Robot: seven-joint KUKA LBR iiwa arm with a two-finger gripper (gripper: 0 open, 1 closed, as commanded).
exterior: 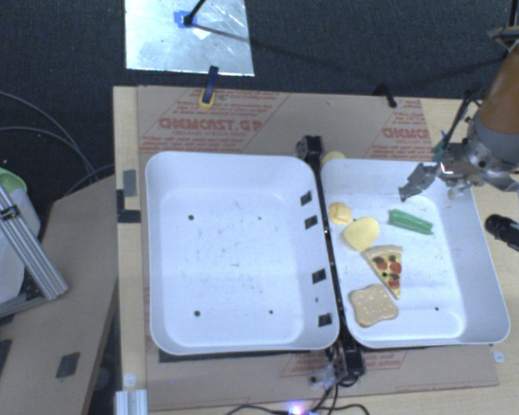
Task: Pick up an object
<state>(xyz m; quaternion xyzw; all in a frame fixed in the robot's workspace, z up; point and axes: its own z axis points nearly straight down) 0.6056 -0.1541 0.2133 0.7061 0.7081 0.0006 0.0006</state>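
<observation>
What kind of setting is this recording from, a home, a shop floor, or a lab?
Most likely a robotics lab bench for grasping trials: two white bins on a cardboard-covered bench, toy food such as a pizza slice, and loose cables on dark carpet.

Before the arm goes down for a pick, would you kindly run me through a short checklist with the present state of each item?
1. Objects in reach: green bean pod, pizza slice, toast slice and two yellow pieces lie in the right bin: ok.
2. Nearest target: the bean pod lies just below the gripper: ok.
3. Bean pod clear of neighbours: ok.
4. Nothing between the fingers: ok.
5. Finger opening: cannot tell.
6. Gripper height above the bin floor: cannot tell.
</observation>
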